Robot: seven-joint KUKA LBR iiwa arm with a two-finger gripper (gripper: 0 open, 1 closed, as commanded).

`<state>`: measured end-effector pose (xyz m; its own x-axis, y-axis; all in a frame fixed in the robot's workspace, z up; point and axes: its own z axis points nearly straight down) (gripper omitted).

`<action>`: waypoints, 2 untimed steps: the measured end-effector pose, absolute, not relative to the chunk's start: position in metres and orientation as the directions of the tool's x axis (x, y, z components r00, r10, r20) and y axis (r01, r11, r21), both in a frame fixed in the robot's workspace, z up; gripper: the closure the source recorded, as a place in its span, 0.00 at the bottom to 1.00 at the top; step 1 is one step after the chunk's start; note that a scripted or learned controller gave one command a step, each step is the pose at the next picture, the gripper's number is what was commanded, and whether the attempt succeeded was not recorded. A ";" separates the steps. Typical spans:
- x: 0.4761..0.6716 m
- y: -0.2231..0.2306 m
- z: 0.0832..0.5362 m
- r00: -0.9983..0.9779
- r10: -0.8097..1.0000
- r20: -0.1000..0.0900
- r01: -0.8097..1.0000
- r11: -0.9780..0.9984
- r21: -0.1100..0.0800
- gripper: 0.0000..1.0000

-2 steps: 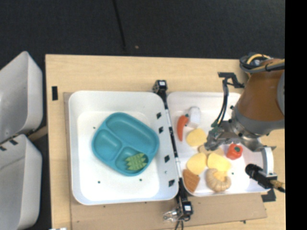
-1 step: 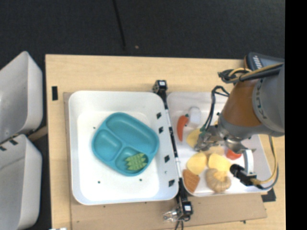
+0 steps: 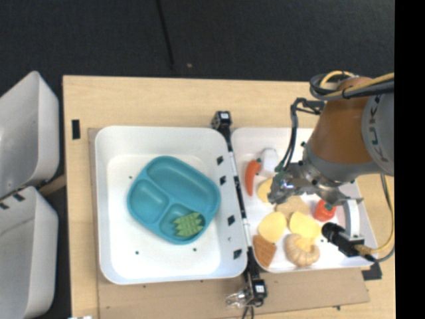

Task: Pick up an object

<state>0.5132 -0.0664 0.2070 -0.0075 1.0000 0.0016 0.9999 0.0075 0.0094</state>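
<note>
Partial lettering on the arm (image 3: 362, 128), unreadable. Gripper (image 3: 284, 186) low in the right bin (image 3: 242, 138), over the food pile; grip state: cannot tell. Around it: orange carrot (image 3: 253, 175) at 9 o'clock, yellow rounds (image 3: 272, 226) at 6, croissant (image 3: 301, 250) at 5, red tomato (image 3: 323, 211) at 4. Left bin (image 3: 106, 244) has a blue divided plate (image 3: 174, 199) with a green piece (image 3: 188, 224).

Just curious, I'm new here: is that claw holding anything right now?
Gripper: cannot be told; it sits low over the toy food in the right bin.
</note>
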 end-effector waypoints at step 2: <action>0.583 -0.151 0.150 0.001 1.000 -0.001 1.000 -0.001 -0.004 1.00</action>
<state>0.5829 -0.1509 0.1502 0.0010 1.0000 -0.0011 1.0000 -0.0010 -0.0038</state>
